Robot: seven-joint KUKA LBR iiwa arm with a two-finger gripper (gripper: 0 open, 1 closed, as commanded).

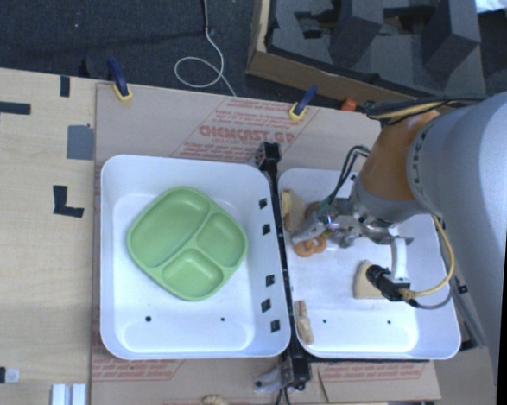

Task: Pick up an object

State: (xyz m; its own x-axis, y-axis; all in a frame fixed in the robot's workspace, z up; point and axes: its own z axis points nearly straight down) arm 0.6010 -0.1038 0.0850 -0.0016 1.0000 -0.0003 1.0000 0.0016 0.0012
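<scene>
1. Bins side by side on a cardboard-covered bench: the left shallow white bin (113,231) holds a light green three-compartment plastic plate (188,242) lying flat near its middle.
2. Grey arm with an orange band (395,160) reaches into the right shallow white bin (426,339) — its two-finger gripper (325,224) sits low near that bin's left side.
3. Orange-brown ring-shaped object (309,244) lies just beside the gripper; contact unclear.
4. Jaw state — cannot tell.
5. Pale beige chunk (367,281) rests mid-bin; a small tan piece (302,322) lies by the divider.
</scene>
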